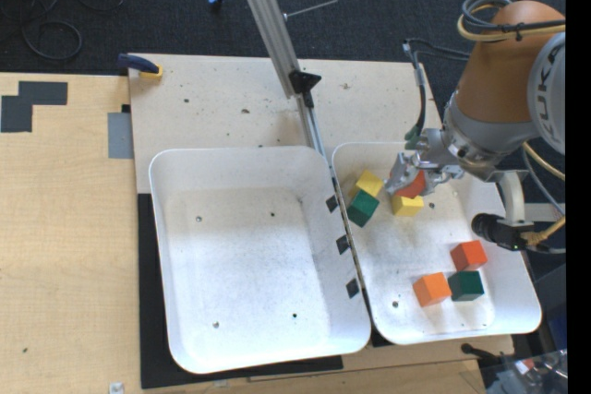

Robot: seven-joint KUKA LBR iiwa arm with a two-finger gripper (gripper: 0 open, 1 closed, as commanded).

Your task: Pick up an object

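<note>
My gripper (412,178) hangs over the back of the right bin (517,309), by its left side. A small red block (414,184) shows between its fingers, and the gripper is shut on it. Just below the red block a yellow block (406,205) lies on the bin floor. To the left, near the divider, another yellow block (367,184) touches a dark green block (362,209).
An orange-red block (469,255), a green block (466,285) and an orange block (431,289) cluster at the right bin's front. The left bin (185,198) sits beside it. A slanted aluminium bar (272,23) rises behind the bins.
</note>
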